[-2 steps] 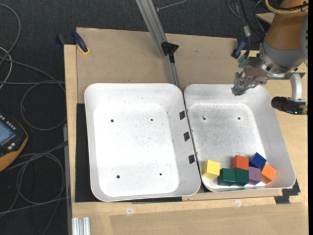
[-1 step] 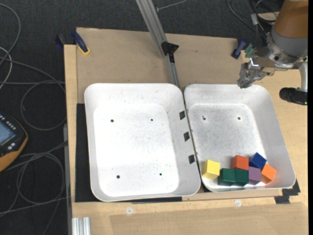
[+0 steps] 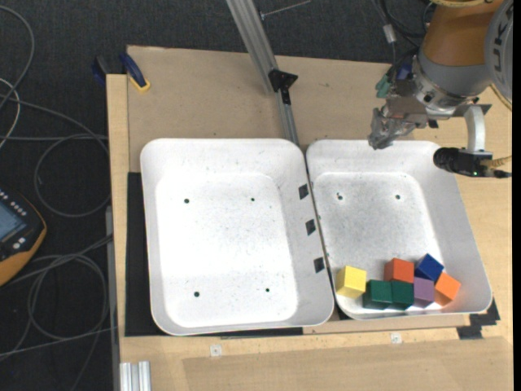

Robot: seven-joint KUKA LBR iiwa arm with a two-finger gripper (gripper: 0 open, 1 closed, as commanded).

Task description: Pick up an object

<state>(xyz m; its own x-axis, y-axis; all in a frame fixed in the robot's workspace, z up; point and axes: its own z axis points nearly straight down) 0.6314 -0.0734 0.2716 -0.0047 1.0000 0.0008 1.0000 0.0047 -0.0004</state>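
Several small blocks lie huddled at the near edge of the right bin [image 3: 456, 210]: a yellow block [image 3: 352, 280], two green blocks [image 3: 388, 293], a red-orange block [image 3: 400, 269], a blue block [image 3: 429, 265], a purple block [image 3: 423, 288] and an orange block [image 3: 447, 286]. My gripper [image 3: 381, 139] hangs over the far rim of the right bin, well away from the blocks. Nothing shows between its tips.
The left bin [image 3: 163, 161] sits beside the right one, with black clips [image 3: 308, 226] along the shared rim. A slanted metal bar [image 3: 260, 47] rises behind the bins. Cables and a yellow device [image 3: 15, 235] lie off the bench at left.
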